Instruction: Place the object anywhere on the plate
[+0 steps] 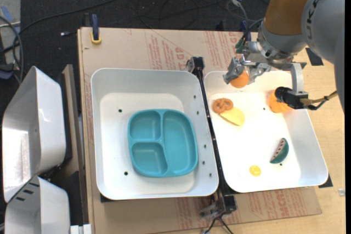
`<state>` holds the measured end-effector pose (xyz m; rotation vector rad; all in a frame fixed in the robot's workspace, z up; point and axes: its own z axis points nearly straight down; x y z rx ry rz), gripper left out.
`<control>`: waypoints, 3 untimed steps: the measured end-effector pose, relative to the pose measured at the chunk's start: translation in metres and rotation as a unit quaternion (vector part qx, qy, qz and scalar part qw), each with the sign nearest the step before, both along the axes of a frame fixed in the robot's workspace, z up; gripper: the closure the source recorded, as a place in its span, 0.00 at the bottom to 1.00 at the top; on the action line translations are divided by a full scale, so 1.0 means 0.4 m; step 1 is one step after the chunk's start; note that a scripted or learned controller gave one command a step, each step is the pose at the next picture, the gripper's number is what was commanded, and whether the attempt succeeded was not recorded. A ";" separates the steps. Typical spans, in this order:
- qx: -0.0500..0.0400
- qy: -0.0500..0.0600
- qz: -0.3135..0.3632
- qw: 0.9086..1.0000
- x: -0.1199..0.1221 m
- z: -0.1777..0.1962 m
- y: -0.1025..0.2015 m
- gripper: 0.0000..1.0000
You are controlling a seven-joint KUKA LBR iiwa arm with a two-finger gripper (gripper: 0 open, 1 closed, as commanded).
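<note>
Gripper (239,77) closed around orange object (239,81), raised over right bin's (307,134) far-left corner. Plate (162,142) sits in left bin (104,118). Your risk: shallow pinch, object slips crossing divider, lands short of plate.

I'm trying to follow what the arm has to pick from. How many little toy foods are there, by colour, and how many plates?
Orange pieces: 3, one between the gripper's fingers, a pretzel shape, one by the right wall
Yellow pieces: 2, a wedge, a small round one
Watermelon slice: 1
Teal divided plate: 1
Total: 7
</note>
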<state>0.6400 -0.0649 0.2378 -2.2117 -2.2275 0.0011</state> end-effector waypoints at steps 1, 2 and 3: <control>0.000 0.001 0.000 1.000 -0.042 -0.029 0.135 1.00; 0.000 -0.001 0.000 1.000 -0.069 0.000 0.260 1.00; 0.000 0.000 0.001 1.000 -0.100 -0.032 0.397 1.00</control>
